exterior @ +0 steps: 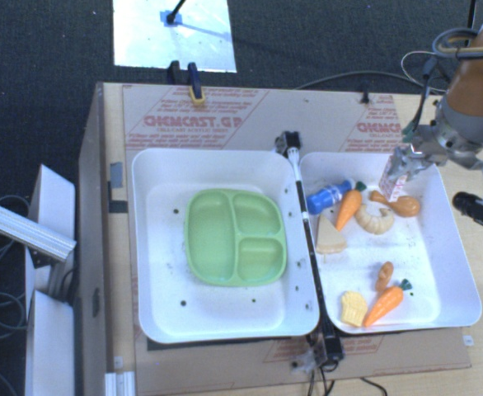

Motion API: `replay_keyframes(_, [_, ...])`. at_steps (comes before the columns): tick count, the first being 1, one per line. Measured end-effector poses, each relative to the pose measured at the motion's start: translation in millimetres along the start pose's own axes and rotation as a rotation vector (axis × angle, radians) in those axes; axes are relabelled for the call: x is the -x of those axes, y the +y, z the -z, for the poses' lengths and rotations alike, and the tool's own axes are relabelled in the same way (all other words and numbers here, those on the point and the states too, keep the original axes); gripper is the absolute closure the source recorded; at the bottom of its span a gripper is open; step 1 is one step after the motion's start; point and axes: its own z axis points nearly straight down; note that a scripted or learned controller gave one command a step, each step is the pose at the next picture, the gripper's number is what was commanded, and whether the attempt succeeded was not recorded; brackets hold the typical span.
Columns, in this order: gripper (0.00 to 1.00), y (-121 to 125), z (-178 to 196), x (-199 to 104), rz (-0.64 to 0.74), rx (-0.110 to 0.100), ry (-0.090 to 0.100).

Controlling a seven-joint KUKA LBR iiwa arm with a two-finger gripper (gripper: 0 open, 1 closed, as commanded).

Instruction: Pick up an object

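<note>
The bench [225, 114] under me is brown board with red lettering, carrying two white bins side by side. The left bin [155, 221] holds a green divided tray [235, 238]. My gripper [400, 172] hangs over the far edge of the right bin [452, 246]; I cannot tell how wide it stands or whether it has anything. Just below it in that bin lies a chicken drumstick [400, 204], with a croissant [375, 218], a carrot [349, 207] and a blue bottle [327, 195] close beside it. A second carrot [386, 302] rests near the bin's near edge.
</note>
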Motion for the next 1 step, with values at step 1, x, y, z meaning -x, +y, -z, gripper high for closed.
replay_keyframes(1, [1.00,0.9,10.7,-0.1,0.003,0.003,0.000])
